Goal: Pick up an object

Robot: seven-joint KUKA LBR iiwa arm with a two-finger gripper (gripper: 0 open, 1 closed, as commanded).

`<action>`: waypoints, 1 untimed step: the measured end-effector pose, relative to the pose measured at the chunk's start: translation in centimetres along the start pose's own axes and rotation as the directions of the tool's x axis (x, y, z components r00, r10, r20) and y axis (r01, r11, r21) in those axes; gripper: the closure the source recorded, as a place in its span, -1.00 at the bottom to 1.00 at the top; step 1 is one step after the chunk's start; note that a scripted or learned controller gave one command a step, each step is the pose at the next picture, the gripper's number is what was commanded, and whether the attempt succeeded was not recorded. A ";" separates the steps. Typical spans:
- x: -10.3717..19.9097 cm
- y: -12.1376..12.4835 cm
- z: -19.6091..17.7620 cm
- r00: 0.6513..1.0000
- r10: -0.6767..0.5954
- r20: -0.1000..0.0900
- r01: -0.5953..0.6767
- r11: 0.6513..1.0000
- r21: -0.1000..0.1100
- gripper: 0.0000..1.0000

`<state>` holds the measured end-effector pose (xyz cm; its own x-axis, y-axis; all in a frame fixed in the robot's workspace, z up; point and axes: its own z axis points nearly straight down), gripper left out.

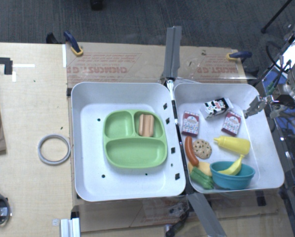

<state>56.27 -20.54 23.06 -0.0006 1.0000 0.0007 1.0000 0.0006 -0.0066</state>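
1. While a green plate [135,149] is sitting in the left bin [83,132], toys are crowding the right bin [271,147].
2. A red carton [231,123] is lying just left of the gripper [256,107].
3. Its grip is too blurred to judge.

Bright even light, soft shadows, slight blur.

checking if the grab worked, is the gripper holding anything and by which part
Nothing is held. The gripper sits at the right bin's far right edge with nothing between its fingers, apart from the red carton.
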 end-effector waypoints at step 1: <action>1.8 -4.3 8.5 0.997 -0.073 -0.001 0.073 0.997 -0.001 -1.00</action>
<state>51.89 -18.72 14.56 -0.0735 0.9973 0.0019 0.9973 0.0735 -0.0057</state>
